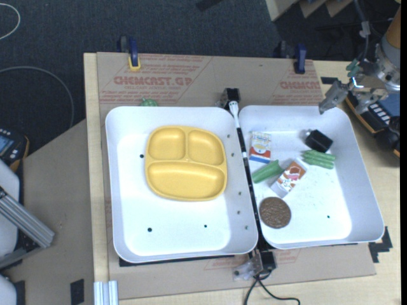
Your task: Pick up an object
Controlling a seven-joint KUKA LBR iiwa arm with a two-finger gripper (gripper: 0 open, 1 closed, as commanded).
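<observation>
The right bin (356,189) holds several small objects. A white and red carton (261,146) lies near its left wall, with a green pod (265,171) just below it. A smaller red and white carton (289,176) sits next to that pod, and a brown round disc (275,212) lies near the front. A black block (318,140) and a second green pod (318,159) lie towards the back right. My gripper (343,94) hangs over the bin's far right corner, above and to the right of the black block. It is open and holds nothing.
The left bin (127,202) holds a yellow divided plate (186,162). A black bar (240,151) runs between the bins. Blue clamps (133,49) (300,61) grip the board's far edge. Cables and gear sit beyond the right bin's right rim.
</observation>
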